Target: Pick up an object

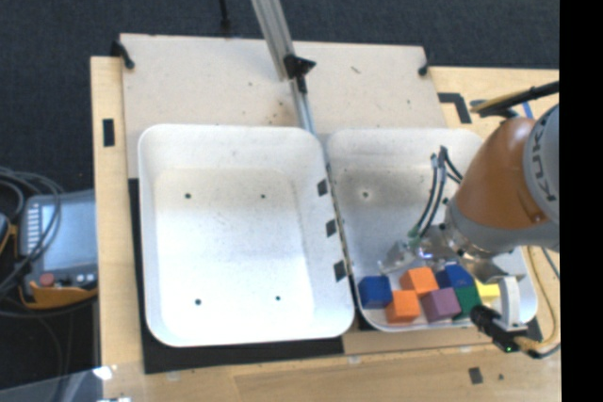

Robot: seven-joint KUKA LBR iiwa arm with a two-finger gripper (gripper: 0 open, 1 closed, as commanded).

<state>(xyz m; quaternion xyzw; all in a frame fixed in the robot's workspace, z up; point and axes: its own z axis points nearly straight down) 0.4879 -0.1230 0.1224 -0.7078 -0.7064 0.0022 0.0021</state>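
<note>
Several small blocks lie bunched in the near part of the right bin: a blue block, two orange blocks, a purple block, a green block, another blue one and a yellow piece. The arm's orange band hangs over the bin's right side. My gripper is low in the bin, just above the orange and blue blocks; its tips are hidden among cables and the wrist.
The left bin sits beside the right one, with a narrow divider between them. A metal pole slants up from the bench's back. A grey box with cables lies off the bench at the left.
</note>
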